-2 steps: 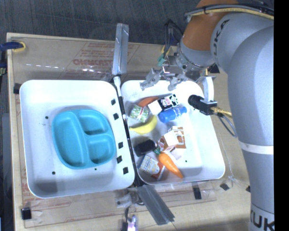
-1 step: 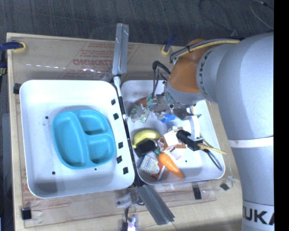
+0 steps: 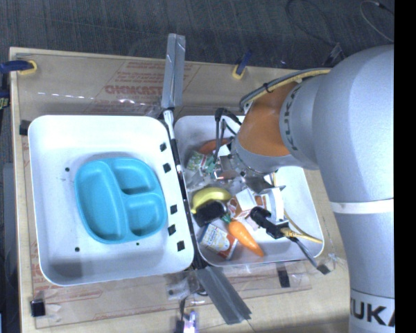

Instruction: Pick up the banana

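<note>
Banana (image 3: 209, 198): a short, curved, smooth yellow fruit with a greenish end, seen in the right bin (image 3: 310, 198) close to its left wall, touching a black object (image 3: 206, 213) just below it.
Gripper (image 3: 230, 168): largely covered by the orange wrist band (image 3: 263, 127) and dark cabling; whether the fingers are open or shut cannot be told, and nothing is seen held between them. It is placed just above and to the right of the banana.
Arm (image 3: 353, 158): matte grey, rounded casing, cut off at the right edge.
Carrot (image 3: 245, 236): orange, tapered and smooth, laid near the bin's front wall.
Small carton (image 3: 217, 238): printed, glossy, beside the carrot; its label is too small to be read.
Left bin (image 3: 48, 186): shallow white plastic, rounded corners.
Tray (image 3: 120, 199): light blue, moulded into three compartments, set in the left bin.
Other clutter under the wrist: partly hidden, not identified.
</note>
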`<state>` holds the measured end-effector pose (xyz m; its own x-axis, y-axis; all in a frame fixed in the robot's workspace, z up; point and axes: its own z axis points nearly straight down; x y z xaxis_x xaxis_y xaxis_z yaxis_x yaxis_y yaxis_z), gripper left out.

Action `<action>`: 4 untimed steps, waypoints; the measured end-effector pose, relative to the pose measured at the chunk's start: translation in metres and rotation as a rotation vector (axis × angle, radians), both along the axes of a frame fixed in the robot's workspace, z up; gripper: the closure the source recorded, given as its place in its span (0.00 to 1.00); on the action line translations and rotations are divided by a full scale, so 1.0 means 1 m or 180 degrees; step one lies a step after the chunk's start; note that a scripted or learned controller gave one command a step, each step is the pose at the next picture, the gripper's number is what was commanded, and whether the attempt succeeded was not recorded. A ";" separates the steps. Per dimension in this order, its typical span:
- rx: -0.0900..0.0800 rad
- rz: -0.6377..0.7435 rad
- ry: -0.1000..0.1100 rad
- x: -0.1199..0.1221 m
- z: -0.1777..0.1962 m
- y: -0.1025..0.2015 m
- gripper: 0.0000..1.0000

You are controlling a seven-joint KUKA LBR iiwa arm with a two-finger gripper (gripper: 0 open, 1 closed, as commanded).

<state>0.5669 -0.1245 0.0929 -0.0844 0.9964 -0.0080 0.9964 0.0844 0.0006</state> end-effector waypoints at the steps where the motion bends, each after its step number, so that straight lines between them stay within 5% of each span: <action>1: 0.0006 -0.0089 -0.0001 -0.038 0.000 -0.001 0.00; 2: 0.0009 -0.1079 -0.0014 -0.076 0.000 0.007 0.00; 3: 0.0026 -0.1421 -0.0008 -0.089 -0.001 0.006 0.00; 4: 0.0024 -0.1408 -0.0007 -0.088 0.009 0.006 1.00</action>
